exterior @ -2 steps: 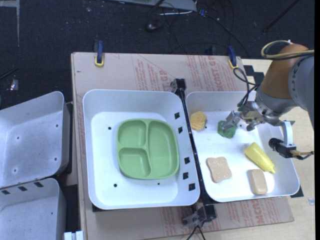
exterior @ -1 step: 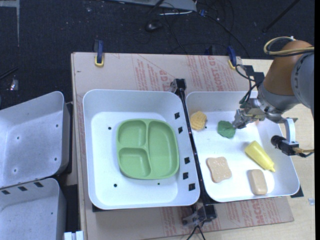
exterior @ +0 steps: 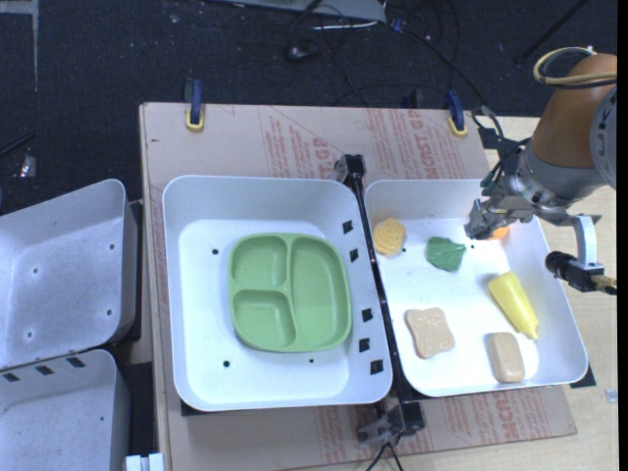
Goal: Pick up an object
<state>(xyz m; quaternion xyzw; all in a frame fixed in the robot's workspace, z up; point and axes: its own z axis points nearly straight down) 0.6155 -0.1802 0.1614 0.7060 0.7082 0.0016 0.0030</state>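
The right bin [exterior: 549, 263] holds a round yellow waffle-like piece [exterior: 390, 235], a green leafy piece [exterior: 446, 254], a yellow banana-shaped piece [exterior: 514, 302], a tan toast slice [exterior: 430, 332] and a beige block [exterior: 506, 356]. My gripper [exterior: 485, 222] hangs low over the bin's far right part, just right of the green piece. A small orange object [exterior: 501, 230] peeks out right beside the gripper tip; I cannot tell if it is held.
The left bin [exterior: 196, 263] carries a green divided plate [exterior: 291, 292]. Black clips run along the divider between the bins [exterior: 371, 292]. Spare white bin lids [exterior: 59, 263] lie off the bench's left side. Blue-yellow clamps [exterior: 195, 106] hold the board's far edge.
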